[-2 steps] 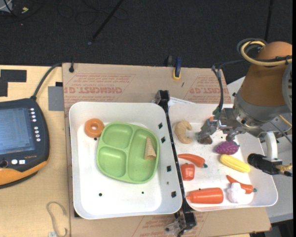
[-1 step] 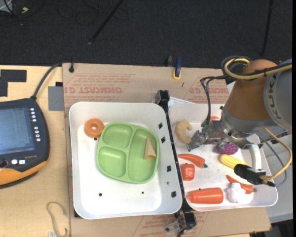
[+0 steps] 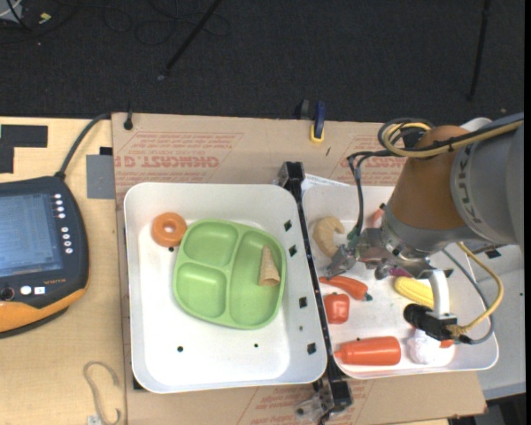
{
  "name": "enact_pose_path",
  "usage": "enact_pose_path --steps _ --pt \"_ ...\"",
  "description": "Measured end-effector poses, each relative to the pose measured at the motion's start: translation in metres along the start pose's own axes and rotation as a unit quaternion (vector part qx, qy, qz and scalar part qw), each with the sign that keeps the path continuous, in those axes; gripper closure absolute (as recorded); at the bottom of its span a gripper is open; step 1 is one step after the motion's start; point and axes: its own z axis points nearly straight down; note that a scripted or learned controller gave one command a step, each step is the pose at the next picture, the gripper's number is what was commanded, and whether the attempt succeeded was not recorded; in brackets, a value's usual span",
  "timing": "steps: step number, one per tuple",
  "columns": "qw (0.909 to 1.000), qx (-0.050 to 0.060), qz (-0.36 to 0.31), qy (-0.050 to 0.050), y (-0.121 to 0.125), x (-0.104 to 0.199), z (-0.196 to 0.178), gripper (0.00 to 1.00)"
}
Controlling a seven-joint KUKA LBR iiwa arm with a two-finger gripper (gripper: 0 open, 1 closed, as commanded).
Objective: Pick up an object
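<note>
The gripper [image 3: 350, 257] hangs low in the right bin [image 3: 487, 348], near its left wall, its metal fingers [image 3: 343, 260] pointing left and down with a narrow gap between them and nothing visibly held there. Just below the fingertips lies a red chili pepper [image 3: 347, 285] with a green stem end — the closest candidate for a pick. It looks like a small plastic toy: light, stiff, smooth-skinned and likely slippery, tapering toward one end, so a grasp across its thicker middle, jaws set square to its long axis, seems the safest bet. Just nearer sits a small red bell pepper [image 3: 336, 307], blockier and probably easier to pinch across its flat sides. A pale beige curved piece [image 3: 327, 231] lies just to the far side of the gripper; an orange carrot [image 3: 368, 351] lies along the near wall, round and apt to roll away from closing fingers. A yellow banana-like item [image 3: 413, 288] sits to the right, partly under the arm, with a white lumpy item [image 3: 422, 347] near the bin's near right corner. In the left bin [image 3: 146, 343] rest a green divided plate [image 3: 203, 282] bearing a tan cone-shaped piece [image 3: 269, 266], and an orange doughnut [image 3: 169, 228] — all well apart from the gripper.
</note>
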Motion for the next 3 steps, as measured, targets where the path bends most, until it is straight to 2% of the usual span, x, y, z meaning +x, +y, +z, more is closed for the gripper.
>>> enact_pose_path --steps 1,2,3 --pt "1.0000 -0.003 0.001 -0.002 0.000 0.001 0.037 0.00" --pt "1.0000 -0.001 0.005 -0.001 -0.001 -0.001 0.026 1.00" --pt "1.0000 -0.005 0.005 -0.001 0.002 -0.007 -0.036 1.00"
